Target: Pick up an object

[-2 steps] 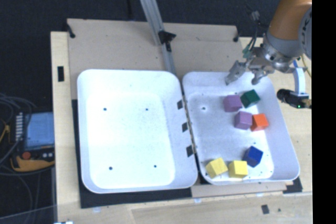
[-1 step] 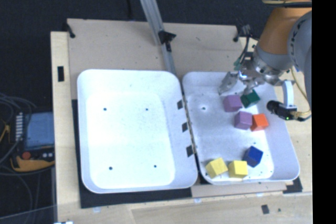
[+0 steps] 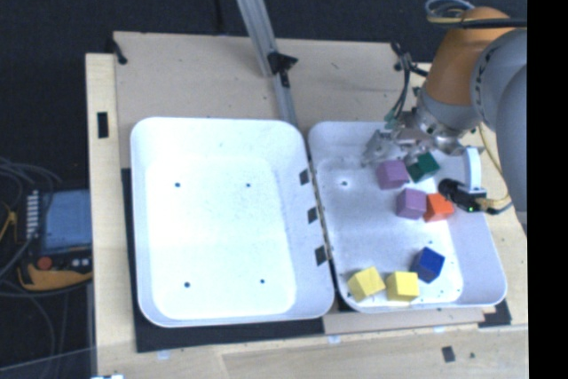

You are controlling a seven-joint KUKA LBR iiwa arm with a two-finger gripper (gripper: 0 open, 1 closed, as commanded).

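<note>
right bin [image 3: 355, 217], claw [image 3: 383, 146] low beside purple block [image 3: 391, 174]

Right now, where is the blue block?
The blue block lies near the front of the right bin, just right of two yellow blocks and below the orange block.

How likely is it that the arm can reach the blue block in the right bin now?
Probably yes. The blue block lies apart from the yellow blocks near the right bin's front, nothing covering it. The gripper sits over the same bin's far side.
</note>
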